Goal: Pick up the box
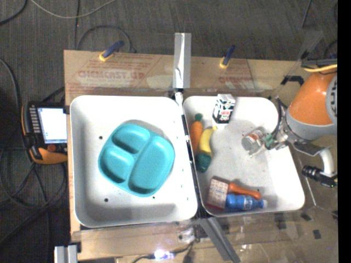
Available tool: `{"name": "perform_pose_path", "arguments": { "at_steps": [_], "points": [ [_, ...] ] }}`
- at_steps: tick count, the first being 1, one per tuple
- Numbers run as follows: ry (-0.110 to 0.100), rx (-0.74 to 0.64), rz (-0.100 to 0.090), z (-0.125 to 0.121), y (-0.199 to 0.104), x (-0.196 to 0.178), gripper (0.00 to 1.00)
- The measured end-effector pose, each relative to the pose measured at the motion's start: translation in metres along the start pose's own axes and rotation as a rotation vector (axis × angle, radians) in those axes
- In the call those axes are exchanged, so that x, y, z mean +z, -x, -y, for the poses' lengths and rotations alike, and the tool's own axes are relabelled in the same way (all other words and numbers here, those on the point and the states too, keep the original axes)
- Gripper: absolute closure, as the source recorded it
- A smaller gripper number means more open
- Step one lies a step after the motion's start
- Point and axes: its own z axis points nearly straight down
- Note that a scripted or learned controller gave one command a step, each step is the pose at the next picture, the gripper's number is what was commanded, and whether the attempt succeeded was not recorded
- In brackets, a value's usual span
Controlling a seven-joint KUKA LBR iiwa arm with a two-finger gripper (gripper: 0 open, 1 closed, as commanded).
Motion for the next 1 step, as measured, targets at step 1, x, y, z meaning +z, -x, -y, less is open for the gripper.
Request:
{"name": "perform_pose_path", "arguments": {
  "at_steps": [1],
  "points": [
    [0.000, 0.000, 0.000, 0.0002, 0.0001, 0.0001, 0.00]
  ]
}}
